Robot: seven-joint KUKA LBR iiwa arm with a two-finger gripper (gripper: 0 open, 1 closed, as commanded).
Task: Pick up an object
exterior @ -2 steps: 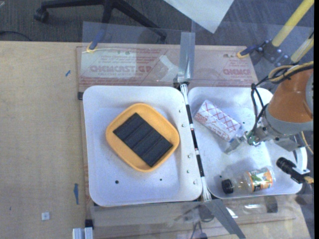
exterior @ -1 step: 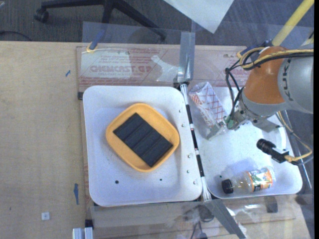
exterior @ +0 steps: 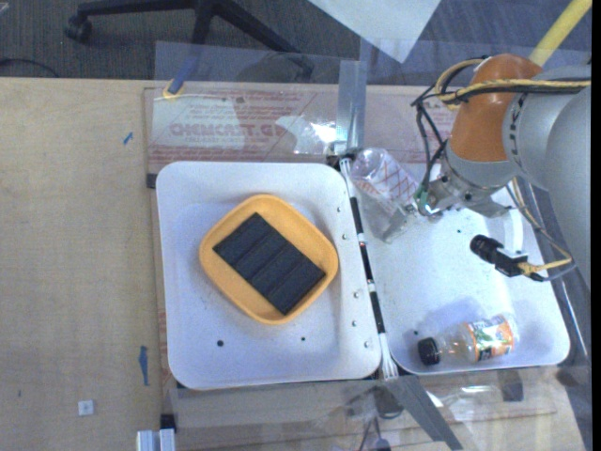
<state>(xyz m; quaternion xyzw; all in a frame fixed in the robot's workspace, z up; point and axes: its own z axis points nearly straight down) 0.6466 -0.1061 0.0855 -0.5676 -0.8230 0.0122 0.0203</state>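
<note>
A clear plastic cup (exterior: 383, 188) with a red pattern lies tilted in the far left corner of the right bin (exterior: 451, 289), against the divider. My gripper (exterior: 420, 205) hangs just right of the cup, at its lower edge, under the orange wrist band (exterior: 484, 111). Whether it touches the cup is unclear. A small clear bottle (exterior: 470, 340) with a black cap and an orange label lies on its side near the right bin's front edge. In the left bin (exterior: 188, 336), a yellow dish (exterior: 218, 280) holds a black ridged slab (exterior: 269, 263).
The grey arm (exterior: 554, 148) fills the right bin's far right side, with cables looping around it. A black fitting (exterior: 494, 253) with a yellow cable sticks out over the bin's right part. A sheet of clear plastic wrap (exterior: 244, 125) lies behind the bins.
</note>
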